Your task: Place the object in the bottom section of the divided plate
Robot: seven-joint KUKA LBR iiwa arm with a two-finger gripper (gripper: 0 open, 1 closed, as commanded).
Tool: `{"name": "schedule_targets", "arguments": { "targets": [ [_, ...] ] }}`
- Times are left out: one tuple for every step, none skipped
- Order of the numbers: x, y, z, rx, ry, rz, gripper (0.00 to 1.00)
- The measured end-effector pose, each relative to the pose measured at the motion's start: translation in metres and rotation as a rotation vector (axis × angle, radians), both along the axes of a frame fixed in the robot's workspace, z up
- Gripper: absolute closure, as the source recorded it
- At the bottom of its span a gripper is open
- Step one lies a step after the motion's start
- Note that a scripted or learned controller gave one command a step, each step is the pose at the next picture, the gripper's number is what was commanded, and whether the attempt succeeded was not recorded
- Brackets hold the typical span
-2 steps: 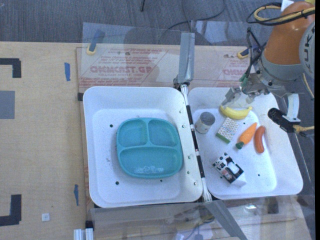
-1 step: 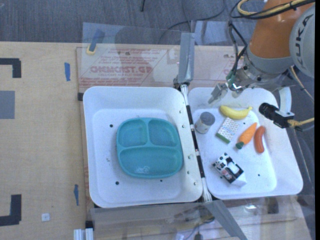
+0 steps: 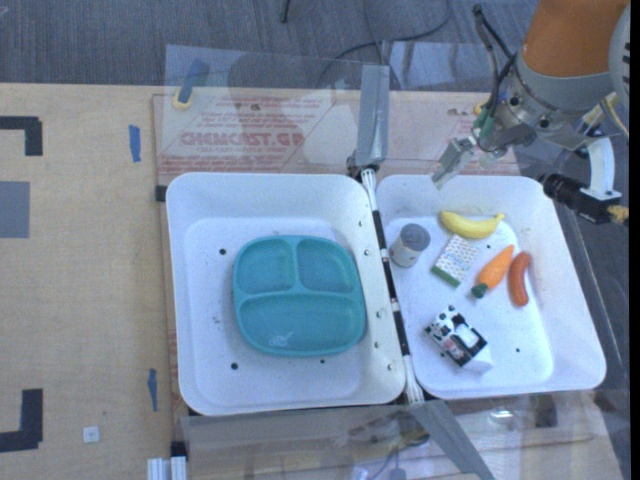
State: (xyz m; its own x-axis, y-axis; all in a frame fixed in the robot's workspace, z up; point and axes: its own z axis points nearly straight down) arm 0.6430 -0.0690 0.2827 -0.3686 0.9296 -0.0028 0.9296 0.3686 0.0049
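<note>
- Reach stage, by the look of it: gripper (image 3: 452, 163) poised over the far rim of the right bin (image 3: 575, 363), with nothing between the fingers and how far apart they stand impossible to tell.
- Candidate objects in that bin: banana (image 3: 471, 224), carrot (image 3: 492, 270), sausage (image 3: 519, 279), grey can (image 3: 409, 244), green-dotted box (image 3: 456, 259).
- Teal divided plate (image 3: 298, 295) in the left bin (image 3: 190, 298), bottom section bare.
- Next: descend, close on one object, carry leftward across the divider.
</note>
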Motion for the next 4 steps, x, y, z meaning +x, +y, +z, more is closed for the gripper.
{"name": "schedule_targets", "arguments": {
  "targets": [
    [0.003, 0.001, -0.022, 0.002, 0.006, -0.308, 0.0],
    [-0.091, 0.058, -0.099, 0.002, 0.008, -0.499, 0.0],
    [-0.054, 0.042, -0.098, 0.002, 0.004, -0.644, 0.0],
    [-0.053, 0.042, -0.089, 0.003, 0.002, -0.645, 1.0]
  ]
}}
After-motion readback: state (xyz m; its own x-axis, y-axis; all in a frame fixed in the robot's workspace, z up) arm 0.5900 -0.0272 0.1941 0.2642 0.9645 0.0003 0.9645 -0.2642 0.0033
